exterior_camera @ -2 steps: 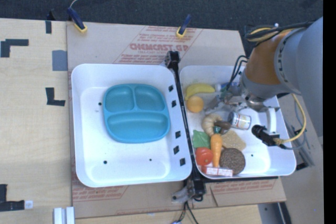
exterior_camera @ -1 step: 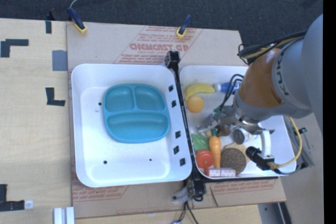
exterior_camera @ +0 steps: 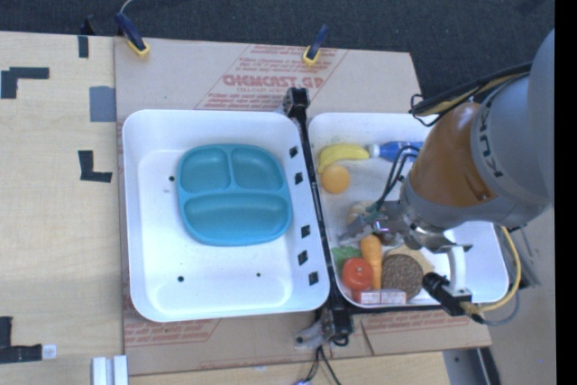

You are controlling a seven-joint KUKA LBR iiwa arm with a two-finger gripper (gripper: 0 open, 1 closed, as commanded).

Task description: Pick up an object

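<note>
The right bin holds several small toy foods: a yellow banana, an orange ball, a carrot, a red tomato with a green piece beside it, a brown round cookie, and a blue object at the back. My arm reaches in from the right and hangs over the middle of this bin. The gripper points down just above the carrot, mostly hidden under the wrist.
The left bin holds a blue divided plate. A black divider with clips runs between the bins. Yellow clamps hold the cardboard at the back. Cables trail around the arm.
</note>
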